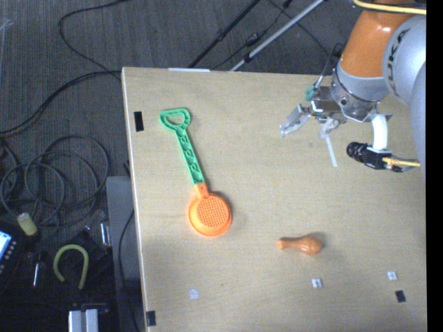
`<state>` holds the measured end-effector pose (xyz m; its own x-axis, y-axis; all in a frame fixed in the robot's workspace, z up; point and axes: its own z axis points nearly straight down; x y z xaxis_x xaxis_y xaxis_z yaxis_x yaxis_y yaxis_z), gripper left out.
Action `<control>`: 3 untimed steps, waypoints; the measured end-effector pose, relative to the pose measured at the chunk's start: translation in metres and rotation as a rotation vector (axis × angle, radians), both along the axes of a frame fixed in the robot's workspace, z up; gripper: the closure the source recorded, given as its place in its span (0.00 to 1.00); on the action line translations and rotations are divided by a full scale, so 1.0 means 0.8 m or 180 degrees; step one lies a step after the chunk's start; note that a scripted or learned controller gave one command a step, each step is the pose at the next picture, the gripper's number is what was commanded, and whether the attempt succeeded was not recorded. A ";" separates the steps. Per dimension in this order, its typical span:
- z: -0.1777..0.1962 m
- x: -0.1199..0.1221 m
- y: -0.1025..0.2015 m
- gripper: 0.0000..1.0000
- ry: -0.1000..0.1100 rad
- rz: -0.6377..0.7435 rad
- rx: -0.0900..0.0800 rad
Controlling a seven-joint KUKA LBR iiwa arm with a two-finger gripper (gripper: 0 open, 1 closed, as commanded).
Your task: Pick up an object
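Pale wood-coloured board (277,275) fills most of the camera view, and on it lie two candidate objects: a strainer-like toy (195,178) with a green handle and a round orange mesh head, lying toward the left side, and a small orange drumstick-shaped piece (302,244) lower down near the middle. The gripper (313,133) hangs at the upper right, below the arm's orange band (370,40), with its two thin fingers (294,122) spread apart and nothing between them; it is well apart from both objects. From this position the risks, as I judge them, are several. A straight descent would close on bare board, since no object sits beneath the fingers. The drumstick piece is low and rounded, so the fingers could slide off it or push it away if they come down off-centre. The strainer's handle is slim and slanted, and a grasp not aligned across it could pinch one edge and spin the toy flat on the board. A black cable connector (367,153) hangs beside the wrist and might brush something on a low pass. As for writing, part of dark lettering shows on the grey arm casing (401,43) at the top right, likely the maker's name, but too cut off to read with certainty; small dark and pale markers (138,121) on the board carry no legible text.
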<state>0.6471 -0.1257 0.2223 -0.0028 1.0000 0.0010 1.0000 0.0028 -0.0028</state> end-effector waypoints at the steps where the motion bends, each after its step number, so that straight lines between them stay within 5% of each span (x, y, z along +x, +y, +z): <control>1: -0.076 0.026 -0.101 0.00 -0.0002 -0.0063 -0.0015; 2: -0.168 0.027 -0.097 0.00 -0.0003 0.0790 -0.0008; 3: -0.173 0.027 -0.058 0.00 -0.0013 0.1842 0.0000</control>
<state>0.6688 -0.1724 0.0843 -0.5492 0.8357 -0.0002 0.8357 0.5492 0.0008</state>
